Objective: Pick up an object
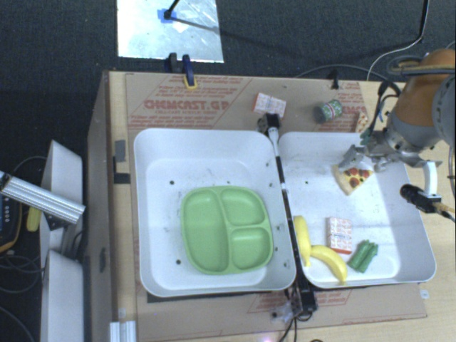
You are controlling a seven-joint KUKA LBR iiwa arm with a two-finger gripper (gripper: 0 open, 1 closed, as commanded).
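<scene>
From my remote station I see the grey arm with its orange band (426, 91) entering from the right, its two-finger gripper (358, 159) low over the right-hand shallow white bin (406, 219). The gripper sits directly above a toy pizza slice with red toppings (354, 179); I cannot tell how it is set. Further forward in that bin lie a yellow banana (317, 248), a red-and-white patterned packet (339, 234) and a green ridged vegetable piece (363, 256). The left-hand white bin (157, 162) holds a light green three-compartment plastic plate (226, 229).
</scene>
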